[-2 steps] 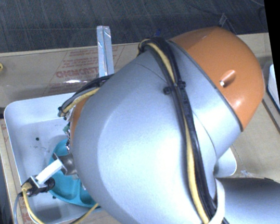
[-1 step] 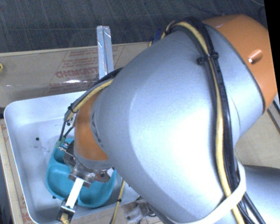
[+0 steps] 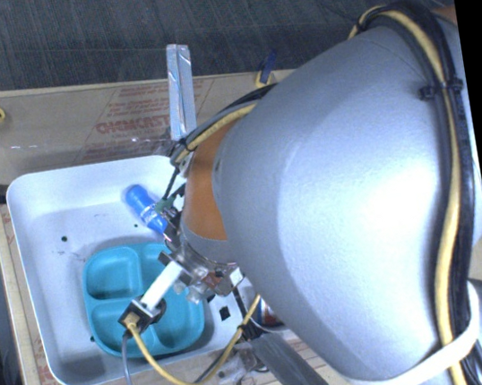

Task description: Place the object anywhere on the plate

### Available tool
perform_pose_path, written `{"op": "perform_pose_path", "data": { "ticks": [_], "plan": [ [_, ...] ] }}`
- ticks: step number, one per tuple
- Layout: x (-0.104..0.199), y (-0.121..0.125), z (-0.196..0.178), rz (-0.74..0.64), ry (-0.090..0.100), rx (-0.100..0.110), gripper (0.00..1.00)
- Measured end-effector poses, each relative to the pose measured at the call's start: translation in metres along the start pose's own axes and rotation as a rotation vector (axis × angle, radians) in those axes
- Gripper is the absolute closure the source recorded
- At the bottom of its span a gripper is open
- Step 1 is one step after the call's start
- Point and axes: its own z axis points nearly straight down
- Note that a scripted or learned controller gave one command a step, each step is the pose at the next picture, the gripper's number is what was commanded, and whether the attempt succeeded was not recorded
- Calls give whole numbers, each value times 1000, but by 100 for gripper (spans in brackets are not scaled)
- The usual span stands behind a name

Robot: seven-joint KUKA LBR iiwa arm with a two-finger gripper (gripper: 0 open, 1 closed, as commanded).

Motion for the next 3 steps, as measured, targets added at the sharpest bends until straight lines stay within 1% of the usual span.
{"op": "perform_pose_path", "data": {
  "ticks": [1,2,3],
  "plan": [
    [46,-85,-38,12,0,-1,100],
    [69,-127,37,-222,-3,-1,100],
    [72,-126,42,301,8,-2,100]
  ]
}}
